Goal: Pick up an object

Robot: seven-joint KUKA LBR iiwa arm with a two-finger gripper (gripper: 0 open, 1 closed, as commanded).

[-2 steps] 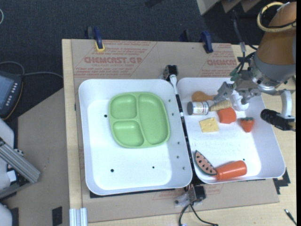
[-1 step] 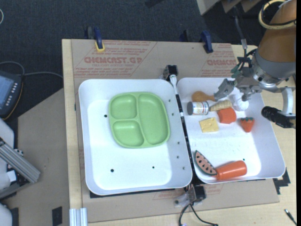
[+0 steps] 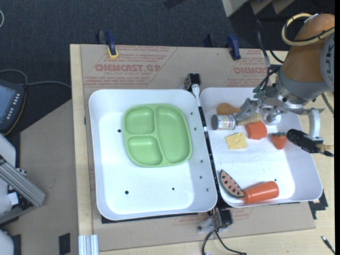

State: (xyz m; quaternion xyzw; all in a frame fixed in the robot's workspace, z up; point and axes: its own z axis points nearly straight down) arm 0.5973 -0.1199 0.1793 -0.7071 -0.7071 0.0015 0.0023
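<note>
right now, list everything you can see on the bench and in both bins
green divided plastic plate: 1, light green, middle of the left white bin
small jar with metal lid: 1, clear and silver, lying at the right white bin's upper left
brown rounded piece: 1, brown, just above the jar
yellow cheese wedge: 1, yellow, below the jar
orange block: 1, orange-red, right of the jar
small red strawberry-like toy: 1, red, right bin's right part
watermelon slice toy: 1, red with dark rind, right bin's lower left
orange cylinder: 1, orange-red, beside the slice
blue clamps: 2, board's far edge
gripper: 1, grey, over the right bin's upper part
</note>
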